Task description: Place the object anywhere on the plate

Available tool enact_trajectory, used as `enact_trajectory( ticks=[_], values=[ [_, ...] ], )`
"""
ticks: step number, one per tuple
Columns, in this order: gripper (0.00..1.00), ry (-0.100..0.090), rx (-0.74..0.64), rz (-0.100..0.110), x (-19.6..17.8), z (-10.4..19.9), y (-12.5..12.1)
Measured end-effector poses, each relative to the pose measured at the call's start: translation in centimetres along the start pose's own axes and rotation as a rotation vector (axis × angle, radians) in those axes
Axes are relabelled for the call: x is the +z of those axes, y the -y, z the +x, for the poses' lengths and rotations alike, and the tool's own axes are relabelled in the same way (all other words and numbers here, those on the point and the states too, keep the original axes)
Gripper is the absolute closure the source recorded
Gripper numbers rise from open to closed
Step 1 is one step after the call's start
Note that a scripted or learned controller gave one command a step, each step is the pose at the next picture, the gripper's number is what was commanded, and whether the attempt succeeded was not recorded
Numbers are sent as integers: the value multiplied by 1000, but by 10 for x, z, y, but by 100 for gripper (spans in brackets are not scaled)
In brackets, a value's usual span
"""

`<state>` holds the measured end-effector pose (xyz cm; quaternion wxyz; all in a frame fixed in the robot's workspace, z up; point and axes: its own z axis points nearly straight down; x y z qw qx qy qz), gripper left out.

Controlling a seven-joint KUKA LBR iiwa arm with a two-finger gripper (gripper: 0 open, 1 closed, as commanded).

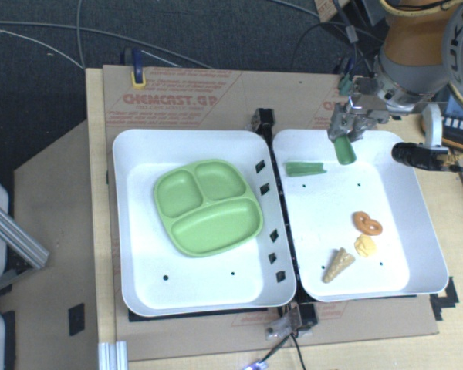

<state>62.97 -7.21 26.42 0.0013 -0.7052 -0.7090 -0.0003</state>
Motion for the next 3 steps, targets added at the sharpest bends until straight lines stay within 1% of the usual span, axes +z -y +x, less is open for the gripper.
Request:
enact_trajectory(
  ticks=[1,2,3],
  values=[
    [100,-1,-1,3,16,54,7],
    [100,-1,-1,3,30,113,24],
    [100,0,-1,3,30,173,47]
  ],
)
